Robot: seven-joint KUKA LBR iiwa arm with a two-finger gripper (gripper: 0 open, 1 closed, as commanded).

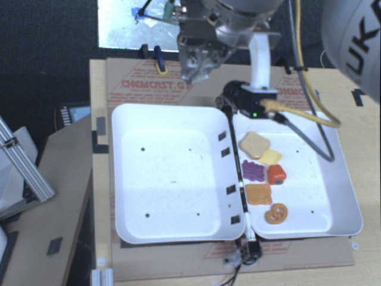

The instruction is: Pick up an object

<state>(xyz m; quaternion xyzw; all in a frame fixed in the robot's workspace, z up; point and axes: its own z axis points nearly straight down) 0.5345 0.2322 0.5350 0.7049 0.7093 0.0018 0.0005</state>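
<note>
1. Arm pose. The arm (238,5) enters at the top centre of the frame, with its wrist pointing down. The jaws hang in the upper centre of the frame, over the printed cardboard sheet (143,85) that covers the table (97,82). They sit just beyond the far rim of the left bin (128,115), near its far right corner. The jaws are blurred, so it cannot be told whether they are spread or pressed together.

2. Containers. Two shallow white bins lie side by side on the cardboard and touch along their inner walls at the centre of the frame. The right bin (333,177) occupies the right half of the frame.

3. Contents of the right bin. Six small objects are clustered along its left wall, well apart from the jaws:
- a tan bread-shaped piece (255,144), farthest up in the frame;
- a yellow piece (271,157), touching the lower right edge of the tan piece;
- a purple grape cluster (253,171), below these;
- a red-orange block (276,174), just beside the grapes on their right;
- a flat orange piece (259,194), below the grapes;
- a pretzel (275,213), lowest in the frame, just beside the orange piece.
</note>
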